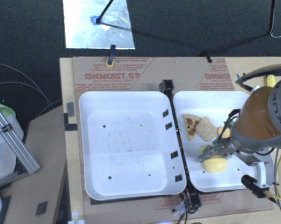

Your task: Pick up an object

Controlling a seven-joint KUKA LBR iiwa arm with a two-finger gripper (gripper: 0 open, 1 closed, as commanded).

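In the right bin [199,183] lie a pizza slice [191,125], a tan cracker-like piece [206,128] beside it, and a pale yellow lemon-like object [215,165] nearer the front. My gripper [210,152] hangs low in this bin, just above and left of the yellow object, under the orange-banded wrist [258,118]. Another small yellow piece [223,132] peeks out beside the arm. The arm hides the bin's right part.
The left bin [128,144] sits beside it, split off by a black divider with clips [174,131]. A cardboard sheet [143,72] lies under both bins. A metal plate [98,22] rests beyond the bench. Cables run at the right.
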